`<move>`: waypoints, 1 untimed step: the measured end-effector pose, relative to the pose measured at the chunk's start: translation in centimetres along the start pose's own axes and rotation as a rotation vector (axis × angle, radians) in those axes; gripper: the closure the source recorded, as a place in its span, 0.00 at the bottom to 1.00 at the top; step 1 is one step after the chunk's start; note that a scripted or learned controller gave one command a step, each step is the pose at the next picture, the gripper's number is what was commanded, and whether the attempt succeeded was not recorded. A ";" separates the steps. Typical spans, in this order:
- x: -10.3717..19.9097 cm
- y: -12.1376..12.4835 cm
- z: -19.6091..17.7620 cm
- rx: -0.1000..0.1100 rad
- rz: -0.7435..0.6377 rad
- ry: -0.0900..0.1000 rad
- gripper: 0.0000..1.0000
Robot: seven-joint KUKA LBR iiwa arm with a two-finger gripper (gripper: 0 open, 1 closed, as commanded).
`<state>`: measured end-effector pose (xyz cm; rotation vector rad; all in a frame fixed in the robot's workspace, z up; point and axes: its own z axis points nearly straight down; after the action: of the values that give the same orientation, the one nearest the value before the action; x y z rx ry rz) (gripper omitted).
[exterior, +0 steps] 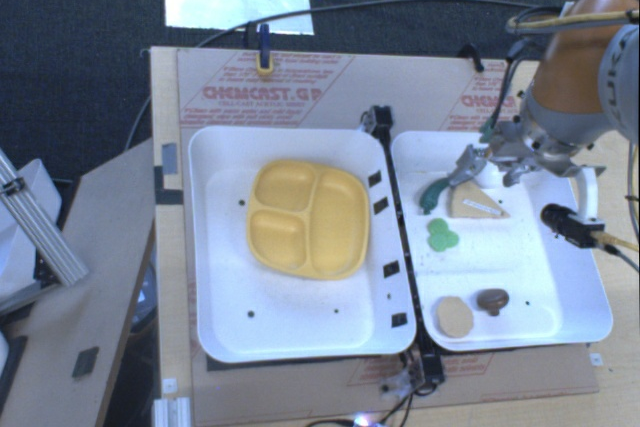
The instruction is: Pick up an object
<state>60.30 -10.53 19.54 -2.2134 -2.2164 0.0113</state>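
yellow plate [308, 218]: flat, left bin [215, 255] | wedge [476, 205], green piece [441, 235], tan disc [455, 317], brown lump [491, 300]: right bin [570, 280]

Fixed above the bench [200, 75], one camera looks slantwise onto both bins [222, 225].

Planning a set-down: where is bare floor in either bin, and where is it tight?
Free: in the left bin, floor along the near wall, in front of the yellow plate; in the right bin, a patch between the pale wedge and the brown lump. Crowded: its far end, with the gripper by the wedge and dark green piece.
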 end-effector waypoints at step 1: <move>0.0 0.3 -0.8 -0.013 -0.002 -0.001 0.00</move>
<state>60.59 -10.51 20.29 -2.2178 -2.2258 -0.0013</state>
